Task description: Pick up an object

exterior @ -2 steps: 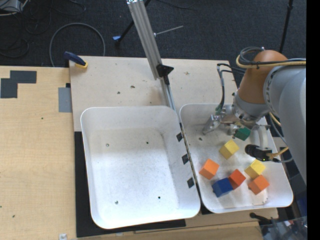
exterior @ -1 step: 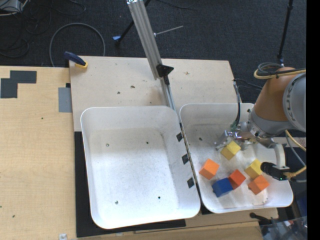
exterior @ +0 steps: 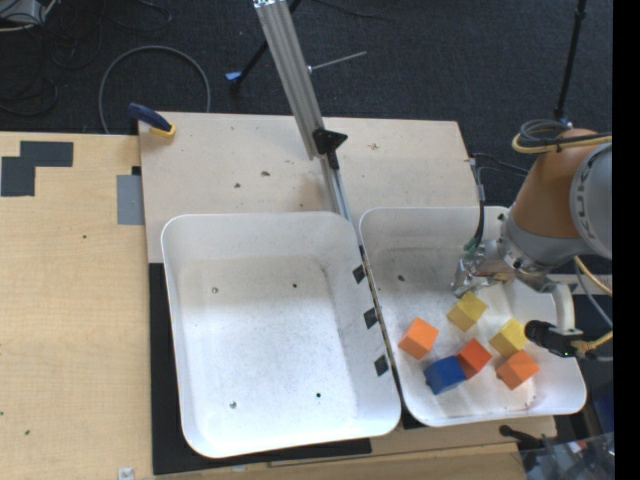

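Note:
The right bin [exterior: 420, 238] holds several small blocks: an orange cube [exterior: 419, 337], a blue cube [exterior: 444, 374], a red-orange cube [exterior: 474, 356], an orange block [exterior: 517, 369] and two yellow blocks [exterior: 466, 312] [exterior: 507, 336]. My gripper [exterior: 470, 278] hangs low over the right bin, just above and slightly left of the nearer yellow block. No block shows between its tips. The grey arm with its orange band [exterior: 550, 203] comes in from the right edge.
The left bin [exterior: 200, 238] lies beside the right one, split by a ridge with black clips [exterior: 369, 318]. A slanted aluminium bar [exterior: 295, 78] rises behind the bins. Cables lie on the dark floor at the back.

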`<control>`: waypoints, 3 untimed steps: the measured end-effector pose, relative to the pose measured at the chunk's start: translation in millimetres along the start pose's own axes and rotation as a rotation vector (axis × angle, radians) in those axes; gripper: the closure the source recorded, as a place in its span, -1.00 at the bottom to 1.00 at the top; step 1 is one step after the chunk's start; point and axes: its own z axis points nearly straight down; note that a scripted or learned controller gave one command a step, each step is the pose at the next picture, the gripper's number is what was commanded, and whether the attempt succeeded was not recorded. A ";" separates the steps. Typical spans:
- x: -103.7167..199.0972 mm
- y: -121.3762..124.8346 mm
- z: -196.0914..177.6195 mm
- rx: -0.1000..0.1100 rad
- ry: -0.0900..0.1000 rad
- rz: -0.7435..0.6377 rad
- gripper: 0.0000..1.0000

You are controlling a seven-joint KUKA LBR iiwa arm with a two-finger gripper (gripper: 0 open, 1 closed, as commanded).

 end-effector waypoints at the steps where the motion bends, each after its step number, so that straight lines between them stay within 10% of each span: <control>1: -0.1 -0.2 0.6 0.000 0.000 0.001 -1.00; 2: -9.5 -54.9 9.0 -0.004 -0.001 -0.004 -1.00; 3: -10.5 -54.9 -0.4 -0.002 0.001 0.000 1.00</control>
